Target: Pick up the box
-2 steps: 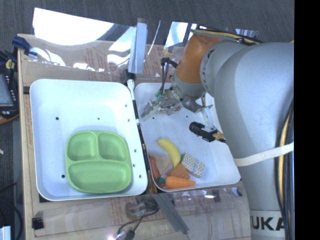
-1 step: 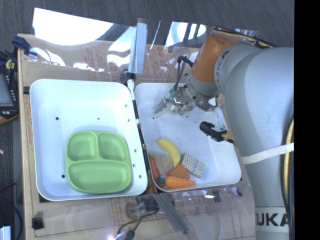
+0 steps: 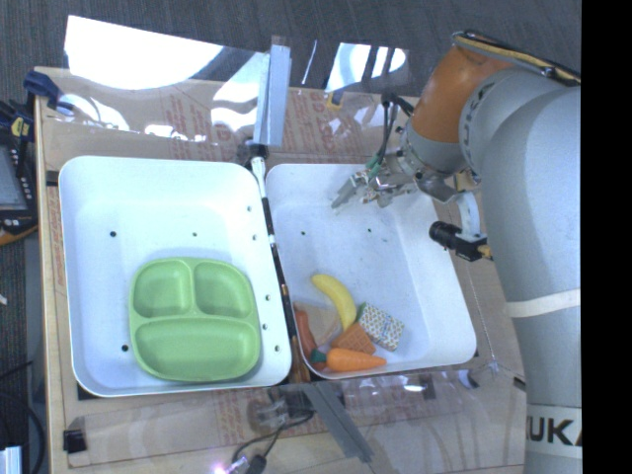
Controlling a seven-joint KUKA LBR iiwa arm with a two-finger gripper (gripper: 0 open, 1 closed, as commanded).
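Carrot (image 3: 354, 360) at lower edge of right bin (image 3: 434, 294); patterned box (image 3: 381, 326) just above it, beside banana (image 3: 337, 298); gripper (image 3: 348, 197) — upper centre, fingers apart, holding nothing; green tray (image 3: 195, 319) lower left.

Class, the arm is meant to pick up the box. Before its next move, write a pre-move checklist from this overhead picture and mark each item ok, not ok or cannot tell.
1. Box in view, in the right bin, near corner: ok.
2. Tool above the box: not ok; it sits at the bin's far side.
3. Tool carrying nothing: ok, nothing seen between its tips.
4. Room around the box: not ok; carrots touch it and the banana lies close.
5. Box lying flat: cannot tell.
6. Green tray out of the way, in the left bin: ok.
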